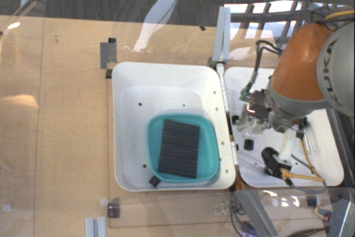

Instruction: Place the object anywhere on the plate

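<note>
1. Plate [209,142]: teal, square with rounded corners. It sits in the left bin [125,119], toward that bin's near side.

2. Dark ribbed block [179,148]: I take this for the task's thing. It lies flat on the plate, wholly inside the rim. Its long axis runs from near edge to far edge, with the far end leaning slightly to the view's right. By my reading the placing is already done.

3. Gripper [254,119]: hangs over the right bin [328,147], close to that bin's left wall, under the grey and orange wrist. The wrist covers it, so I cannot tell whether it is apart or together. I see nothing held in it.

4. Governing relation: the block lies to the view's left of the gripper, beyond the walls that part the two bins and well apart from it. Any reach toward the block would have to cross those walls.

5. Left bin, other contents: a small dark piece [154,180] on the bin floor at the plate's near-left corner. I cannot tell whether it touches the rim.

6. Right bin, contents: a small black piece [248,144] on the floor, just on the near side of the gripper.

7. Tabletop [55,119]: pale wood, carrying both bins.
</note>
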`<state>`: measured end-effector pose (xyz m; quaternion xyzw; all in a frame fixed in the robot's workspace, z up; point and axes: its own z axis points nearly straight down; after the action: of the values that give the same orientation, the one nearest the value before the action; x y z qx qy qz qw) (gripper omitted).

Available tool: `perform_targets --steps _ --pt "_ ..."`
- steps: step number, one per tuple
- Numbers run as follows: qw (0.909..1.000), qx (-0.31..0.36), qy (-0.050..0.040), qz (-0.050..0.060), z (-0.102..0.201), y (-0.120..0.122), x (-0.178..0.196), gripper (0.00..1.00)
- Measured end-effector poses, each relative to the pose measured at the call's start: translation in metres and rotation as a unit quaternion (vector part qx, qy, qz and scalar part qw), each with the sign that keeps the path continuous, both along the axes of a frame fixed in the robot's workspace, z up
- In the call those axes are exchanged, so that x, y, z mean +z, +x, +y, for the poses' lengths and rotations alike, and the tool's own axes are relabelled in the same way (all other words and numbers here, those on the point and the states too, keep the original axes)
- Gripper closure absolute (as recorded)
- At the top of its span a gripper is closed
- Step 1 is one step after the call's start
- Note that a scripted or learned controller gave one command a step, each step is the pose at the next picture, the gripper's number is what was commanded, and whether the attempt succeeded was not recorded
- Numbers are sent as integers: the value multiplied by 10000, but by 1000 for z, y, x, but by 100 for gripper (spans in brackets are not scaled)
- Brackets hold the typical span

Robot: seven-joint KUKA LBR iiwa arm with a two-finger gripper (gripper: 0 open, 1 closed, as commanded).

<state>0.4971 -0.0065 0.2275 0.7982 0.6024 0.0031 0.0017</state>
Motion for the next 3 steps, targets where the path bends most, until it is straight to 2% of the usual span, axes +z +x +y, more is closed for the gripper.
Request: perform_targets --steps 1,2,3 --pt "9998 182 2 25 76 -9 -24 100" --pt "9998 175 2 22 75 -9 -23 0" --pt "9994 352 -6 -4 82 85 34 0"
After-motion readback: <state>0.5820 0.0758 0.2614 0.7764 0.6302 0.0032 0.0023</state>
